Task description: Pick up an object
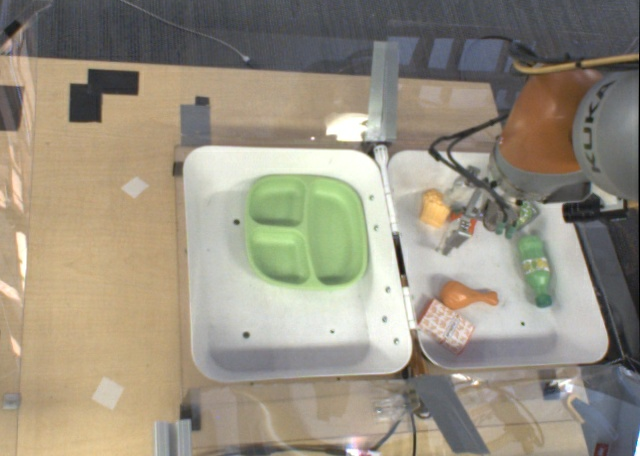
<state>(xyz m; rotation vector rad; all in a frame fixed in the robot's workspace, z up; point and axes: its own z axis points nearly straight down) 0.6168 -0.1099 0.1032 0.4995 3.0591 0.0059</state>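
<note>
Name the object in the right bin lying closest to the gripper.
The yellow object, just left of the gripper. The green bottle, orange drumstick-shaped toy and red-and-white box lie farther away.

In the right bin [590, 339], the gripper [466, 229] hangs at the 4 o'clock side of a yellow object [434, 209], green bottle [535, 268] at its 4 o'clock.
</note>
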